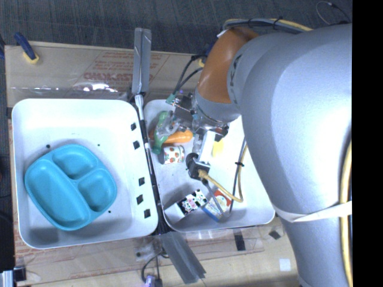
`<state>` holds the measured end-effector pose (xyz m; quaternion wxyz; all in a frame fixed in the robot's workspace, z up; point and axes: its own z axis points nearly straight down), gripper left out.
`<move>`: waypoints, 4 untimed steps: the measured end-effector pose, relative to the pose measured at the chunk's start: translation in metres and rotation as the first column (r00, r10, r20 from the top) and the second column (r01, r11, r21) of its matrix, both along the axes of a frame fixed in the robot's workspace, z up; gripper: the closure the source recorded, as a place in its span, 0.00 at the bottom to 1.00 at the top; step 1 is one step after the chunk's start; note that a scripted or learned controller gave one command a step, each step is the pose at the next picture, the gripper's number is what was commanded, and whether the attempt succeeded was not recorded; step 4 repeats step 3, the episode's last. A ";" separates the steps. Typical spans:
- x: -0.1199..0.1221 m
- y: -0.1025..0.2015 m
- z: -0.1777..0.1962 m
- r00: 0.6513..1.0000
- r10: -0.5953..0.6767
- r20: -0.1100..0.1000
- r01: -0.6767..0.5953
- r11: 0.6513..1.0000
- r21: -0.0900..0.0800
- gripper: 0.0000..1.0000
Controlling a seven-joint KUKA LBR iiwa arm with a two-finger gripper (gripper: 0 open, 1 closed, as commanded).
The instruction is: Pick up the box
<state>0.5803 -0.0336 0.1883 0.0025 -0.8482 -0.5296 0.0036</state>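
Bins: two shallow white bins are sitting side by side on the bench (pixel 269 260), a left bin (pixel 72 121) and a right bin (pixel 254 207).
Left bin: one blue three-compartment plate (pixel 69 187) is lying inside.
Arm: one grey arm (pixel 287 112) is reaching over the right bin.
Hand: the hand (pixel 182 121) is hanging over that bin's far end; whether it is open or closed cannot be told.
Boxes: two, both lying in the right bin. The spotted white box (pixel 172 154) is sitting close to the hand, beside one orange-and-green item (pixel 170 136). The black-and-white box (pixel 190 204) is lying near the front wall, next to one blue-and-red packet (pixel 216 207).

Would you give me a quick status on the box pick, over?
Gripper at right bin far end, by orange toy. Black-and-white box at near end, apart.
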 end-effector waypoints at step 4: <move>-0.027 0.042 0.000 0.996 0.086 -0.002 -0.086 0.996 0.001 0.00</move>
